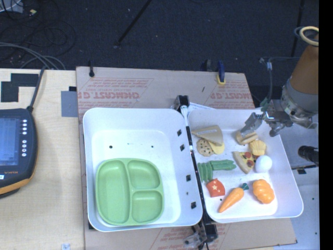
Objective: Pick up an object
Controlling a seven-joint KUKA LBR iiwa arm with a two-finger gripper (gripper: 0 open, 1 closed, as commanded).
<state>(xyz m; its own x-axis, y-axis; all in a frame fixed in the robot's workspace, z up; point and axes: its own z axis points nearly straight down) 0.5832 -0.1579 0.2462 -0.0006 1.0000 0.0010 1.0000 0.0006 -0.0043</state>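
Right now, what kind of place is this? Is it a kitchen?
Probably not a kitchen, more likely a robot lab. A robot arm reaches over a white bin of toy food like a carrot, a control pad with a screen lies on the bench, and cables trail behind.

toy foods [232,165] | plastic, mixed | lying scattered | right bin [291,191]
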